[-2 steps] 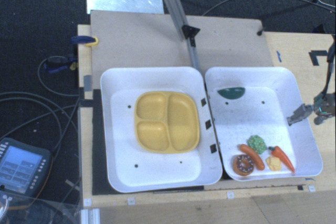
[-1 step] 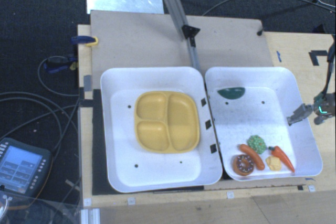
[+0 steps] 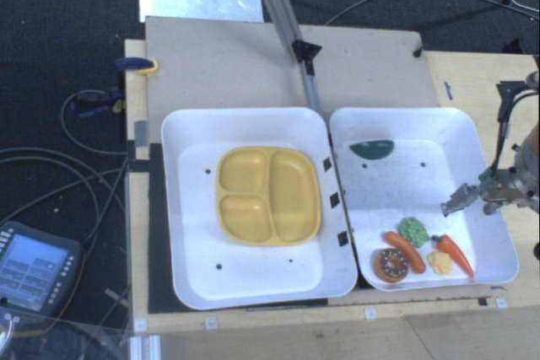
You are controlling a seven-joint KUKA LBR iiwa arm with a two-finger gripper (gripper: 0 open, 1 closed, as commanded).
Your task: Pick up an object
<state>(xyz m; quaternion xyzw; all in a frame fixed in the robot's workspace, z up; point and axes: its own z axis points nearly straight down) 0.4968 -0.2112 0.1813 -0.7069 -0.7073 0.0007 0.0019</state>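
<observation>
The right bin (image 3: 422,131) holds several toy foods near its front edge: a green broccoli (image 3: 413,230), an orange-red sausage (image 3: 405,251), a chocolate donut (image 3: 391,265), a carrot (image 3: 454,253) and a small yellow piece (image 3: 440,263). A dark green half-disc (image 3: 372,149) lies at the bin's back left. My gripper (image 3: 460,200) hangs over the bin's right side, just above and to the right of the broccoli and back from the carrot. I see nothing held in it.
The left bin (image 3: 194,265) holds a yellow divided plate (image 3: 269,195) at its middle. A grey pole (image 3: 278,4) slants down to the bins' back edge. Cables and a teach pendant (image 3: 29,261) lie on the floor at left.
</observation>
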